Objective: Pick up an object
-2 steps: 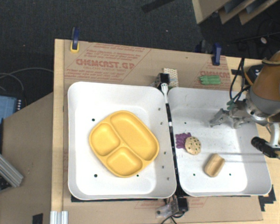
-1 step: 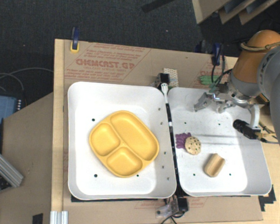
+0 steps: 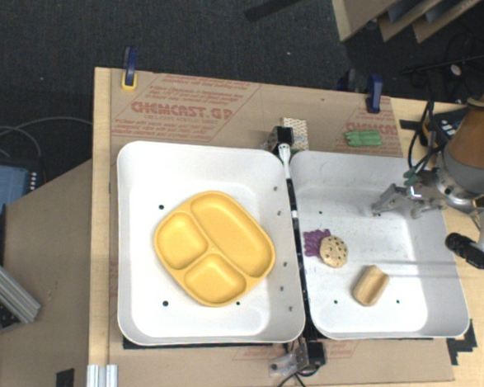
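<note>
Poised at the upper right of the right bin, the hand (image 3: 393, 199) is seen with its metal fingers reaching leftward over the bin floor; whether the fingers are apart or together cannot be told from this slant, and nothing is seen between them. Behind it, the grey arm (image 3: 477, 147) with its orange band is seen coming in from the right edge. The tabletop (image 3: 190, 102) is covered by a brown sheet printed with red lettering, held at the far edge by a blue and yellow clamp (image 3: 130, 67) on the left and a blue clamp (image 3: 374, 93) on the right. Two shallow white bins are set side by side on it, touching along their inner edges. The left bin (image 3: 135, 305) is largely taken up by a yellow divided plate (image 3: 213, 246) with three compartments, laid near its middle and turned at an angle. In the right bin (image 3: 432, 318), three small things are gathered toward the lower left, well apart from the hand: a tan rounded block (image 3: 370, 285), tilted and lying nearest the front; a round speckled cookie (image 3: 333, 251) up and to its left; and a small purple object (image 3: 314, 240) touching the cookie's left side, beside the bin's inner wall. A small green object (image 3: 363, 139) is seen lying on the brown sheet beyond the right bin's far rim. A striped black-and-white fitting (image 3: 289, 137) is seen at the far end of the seam between the bins.
</note>
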Tool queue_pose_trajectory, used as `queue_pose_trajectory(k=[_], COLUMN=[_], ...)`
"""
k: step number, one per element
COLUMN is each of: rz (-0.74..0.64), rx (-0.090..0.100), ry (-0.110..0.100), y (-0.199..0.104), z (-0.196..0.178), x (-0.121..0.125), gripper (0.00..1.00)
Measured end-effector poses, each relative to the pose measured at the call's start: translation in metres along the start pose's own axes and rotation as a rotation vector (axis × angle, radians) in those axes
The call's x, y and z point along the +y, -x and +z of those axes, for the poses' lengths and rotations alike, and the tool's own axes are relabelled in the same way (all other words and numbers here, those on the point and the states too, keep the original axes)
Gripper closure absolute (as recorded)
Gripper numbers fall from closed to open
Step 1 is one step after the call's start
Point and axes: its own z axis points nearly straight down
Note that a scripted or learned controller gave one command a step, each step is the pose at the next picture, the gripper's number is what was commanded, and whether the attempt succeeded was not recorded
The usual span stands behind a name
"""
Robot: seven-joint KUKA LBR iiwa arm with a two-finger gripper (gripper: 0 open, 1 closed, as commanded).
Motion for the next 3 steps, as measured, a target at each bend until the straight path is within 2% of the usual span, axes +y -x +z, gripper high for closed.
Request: queue_pose_trajectory(k=[1, 2, 3], rz=[-0.01, 0.002, -0.005], rx=[-0.009, -0.004, -0.002], ry=[0.008, -0.004, -0.008], y=[-0.045, 0.003, -0.072], z=[-0.006, -0.015, 0.013], x=[0.05, -0.033, -0.145], gripper=[0.0, 0.0, 0.0])
